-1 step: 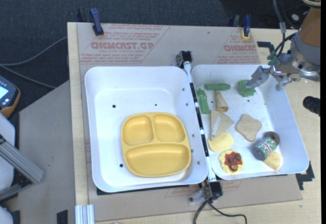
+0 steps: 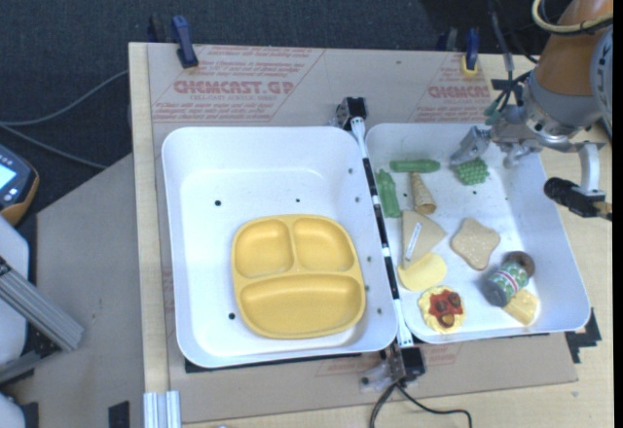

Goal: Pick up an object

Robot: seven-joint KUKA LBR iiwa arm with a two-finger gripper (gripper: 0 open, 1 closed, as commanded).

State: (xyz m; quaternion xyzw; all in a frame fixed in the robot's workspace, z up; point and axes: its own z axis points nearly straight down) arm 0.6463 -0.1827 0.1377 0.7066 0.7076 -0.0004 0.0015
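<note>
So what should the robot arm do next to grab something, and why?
Probably lower straight down onto the small green bumpy piece. The gripper hangs at the back of the right bin, just above that piece, and nothing is held yet. The piece lies apart from the green bean and the cone, so it looks easy to reach.

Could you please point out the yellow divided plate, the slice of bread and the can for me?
yellow divided plate (image 2: 297,302): camera view, floor of its large front compartment.
slice of bread (image 2: 474,242): camera view, middle of its top face.
can (image 2: 506,279): camera view, its side label.
</note>
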